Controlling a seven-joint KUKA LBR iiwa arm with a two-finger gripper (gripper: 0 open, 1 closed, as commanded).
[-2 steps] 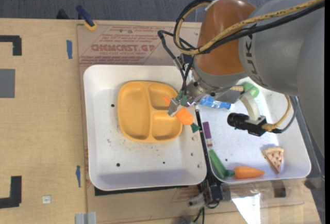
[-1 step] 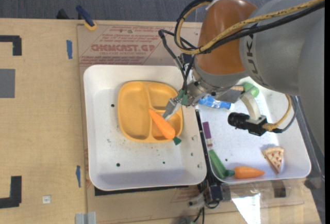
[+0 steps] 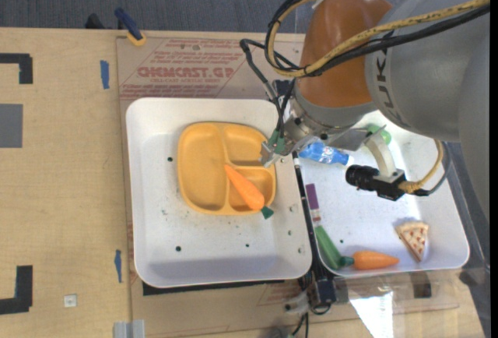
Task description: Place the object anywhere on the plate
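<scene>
A yellow divided plate (image 3: 204,165) sits in the left white bin (image 3: 156,235). An orange toy carrot (image 3: 246,188) with a green stub lies across the plate's near-right compartment, its green end poking over the rim. My gripper (image 3: 274,148) hangs over the plate's right edge, just above the carrot's upper end. Nothing shows between its fingers.
The right bin (image 3: 443,258) holds a second orange carrot (image 3: 375,259), a pizza slice toy (image 3: 413,238), a green item (image 3: 327,248), a purple marker-like piece (image 3: 313,200) and a blue wrapper (image 3: 323,153). The arm's bulk covers the right bin's far side.
</scene>
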